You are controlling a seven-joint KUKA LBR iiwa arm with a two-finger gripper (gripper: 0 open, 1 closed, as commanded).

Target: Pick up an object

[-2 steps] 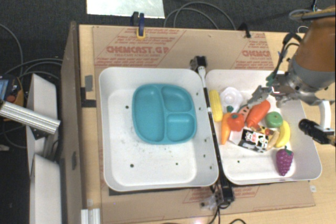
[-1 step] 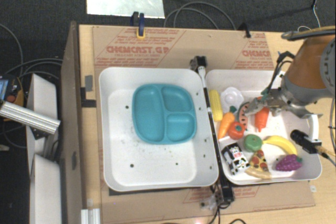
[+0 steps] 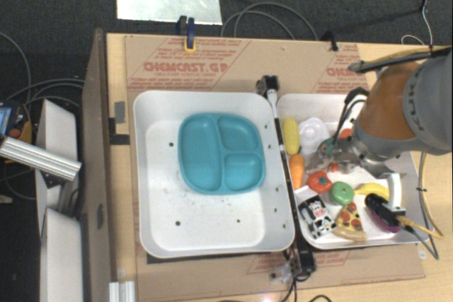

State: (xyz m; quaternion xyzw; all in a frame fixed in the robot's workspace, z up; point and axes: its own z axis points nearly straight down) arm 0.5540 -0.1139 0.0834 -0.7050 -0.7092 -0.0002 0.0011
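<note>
Over in the right bin (image 3: 407,165), the gripper (image 3: 338,155) hangs low beside the tomato (image 3: 319,182) and carrot (image 3: 296,169), mid-approach I'd guess. Can't tell its grip state. Next it needs a clean descent onto one item.

Bench (image 3: 212,56) — 2 white bins (image 3: 159,223).

Toys crowd the right bin (image 3: 311,104); open floor rings the left bin's blue plate (image 3: 221,153).
</note>
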